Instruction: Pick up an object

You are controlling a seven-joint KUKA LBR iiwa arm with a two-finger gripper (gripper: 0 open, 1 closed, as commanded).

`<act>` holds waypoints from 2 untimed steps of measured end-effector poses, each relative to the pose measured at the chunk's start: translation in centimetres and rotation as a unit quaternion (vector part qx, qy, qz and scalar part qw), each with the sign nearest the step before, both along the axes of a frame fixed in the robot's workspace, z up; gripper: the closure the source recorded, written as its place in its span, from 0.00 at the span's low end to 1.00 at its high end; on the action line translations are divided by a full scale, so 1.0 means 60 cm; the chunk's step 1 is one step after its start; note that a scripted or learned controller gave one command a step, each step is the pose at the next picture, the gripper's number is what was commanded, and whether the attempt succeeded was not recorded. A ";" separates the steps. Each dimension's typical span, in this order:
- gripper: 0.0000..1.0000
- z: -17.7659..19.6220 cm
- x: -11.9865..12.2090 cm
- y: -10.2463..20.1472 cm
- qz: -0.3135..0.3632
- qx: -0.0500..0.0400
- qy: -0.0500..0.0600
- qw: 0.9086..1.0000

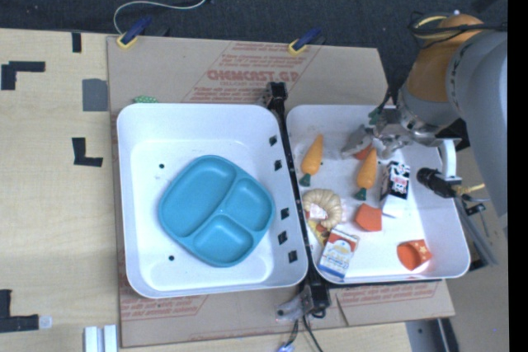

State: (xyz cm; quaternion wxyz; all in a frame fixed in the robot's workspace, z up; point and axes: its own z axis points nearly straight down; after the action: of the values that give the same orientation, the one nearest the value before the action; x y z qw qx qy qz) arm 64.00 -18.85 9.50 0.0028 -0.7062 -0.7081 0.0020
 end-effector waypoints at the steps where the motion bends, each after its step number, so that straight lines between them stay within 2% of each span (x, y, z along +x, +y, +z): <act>1: 0.00 -0.016 -0.023 0.020 0.000 -0.004 -0.006 1.000; 2: 0.00 -0.016 -0.024 0.036 0.000 -0.004 -0.006 1.000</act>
State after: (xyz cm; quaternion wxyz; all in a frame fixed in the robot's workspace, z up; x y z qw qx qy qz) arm 62.58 -16.71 8.52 -0.0042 -0.7065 -0.7077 0.0009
